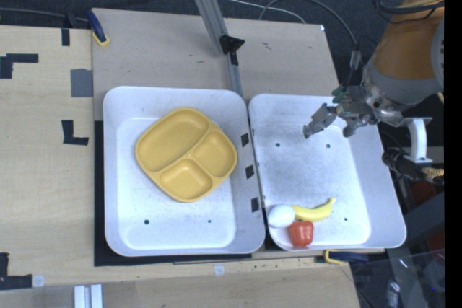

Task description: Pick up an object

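Three small objects lie in the near left corner of the right bin (375, 177): a yellow banana (315, 210), a white egg-shaped ball (281, 215) and a red pepper-like piece (301, 232), all close together. My gripper (328, 130) hangs over the far part of that bin, well beyond them. Its two dark fingers are spread apart, open, with nothing between them.
A yellow three-compartment plate (186, 154) rests in the left bin (115, 177). A slanted metal pole (209, 0) rises behind the bins. The grey and orange arm (408, 47) comes in at the right edge.
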Robot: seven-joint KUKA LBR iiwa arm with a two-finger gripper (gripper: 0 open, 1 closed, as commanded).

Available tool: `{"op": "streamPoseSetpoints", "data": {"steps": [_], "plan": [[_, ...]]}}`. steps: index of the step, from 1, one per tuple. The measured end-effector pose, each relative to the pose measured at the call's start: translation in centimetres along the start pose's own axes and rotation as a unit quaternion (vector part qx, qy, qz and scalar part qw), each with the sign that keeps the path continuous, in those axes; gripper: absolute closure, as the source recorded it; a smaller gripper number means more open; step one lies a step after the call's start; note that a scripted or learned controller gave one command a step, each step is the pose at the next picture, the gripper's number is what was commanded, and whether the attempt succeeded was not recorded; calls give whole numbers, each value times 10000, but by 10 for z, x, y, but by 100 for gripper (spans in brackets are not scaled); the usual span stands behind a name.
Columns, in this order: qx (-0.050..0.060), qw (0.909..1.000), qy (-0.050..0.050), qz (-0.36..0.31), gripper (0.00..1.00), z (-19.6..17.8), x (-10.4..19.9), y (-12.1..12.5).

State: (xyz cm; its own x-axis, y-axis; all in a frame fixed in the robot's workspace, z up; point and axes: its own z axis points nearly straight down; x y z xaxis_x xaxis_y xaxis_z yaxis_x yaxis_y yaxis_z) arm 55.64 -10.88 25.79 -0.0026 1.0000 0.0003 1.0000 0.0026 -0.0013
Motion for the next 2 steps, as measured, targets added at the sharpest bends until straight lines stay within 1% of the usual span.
{"op": "streamPoseSetpoints", "data": {"steps": [1,2], "plan": [[1,10000,1,1,0,0,0,0],[35,10000,2,6,0,63,6,-1]]}}
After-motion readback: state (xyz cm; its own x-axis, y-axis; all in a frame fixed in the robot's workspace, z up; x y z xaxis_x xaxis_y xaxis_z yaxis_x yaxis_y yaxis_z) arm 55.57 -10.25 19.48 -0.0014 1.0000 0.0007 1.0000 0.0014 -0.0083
